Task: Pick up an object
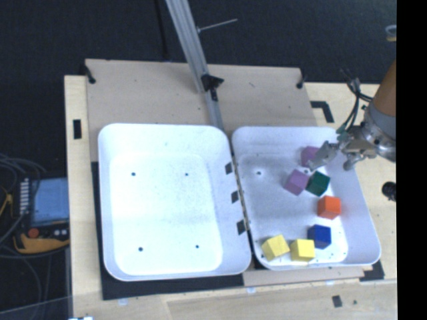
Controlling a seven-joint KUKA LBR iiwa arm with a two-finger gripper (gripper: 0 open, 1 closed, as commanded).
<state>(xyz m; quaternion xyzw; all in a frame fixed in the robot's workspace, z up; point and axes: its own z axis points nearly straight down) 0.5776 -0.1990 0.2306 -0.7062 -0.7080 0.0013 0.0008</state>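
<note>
Blocks clustered in the right bin (267, 145), within reach of the gripper (333, 153) poised over a purple block (309, 155). Jaw state impossible to tell. Close by: another purple block (297, 181), green block (318, 183), orange block (329, 207), blue block (320, 235), two yellow blocks (275, 247).

I see seven blocks in right bin (267, 145): two purple (297, 181) (309, 155), green (318, 183), orange (328, 207), blue (320, 235), two yellow (275, 247) (302, 249) at its near edge.

Two bins (167, 133), seven blocks (329, 207)
</note>
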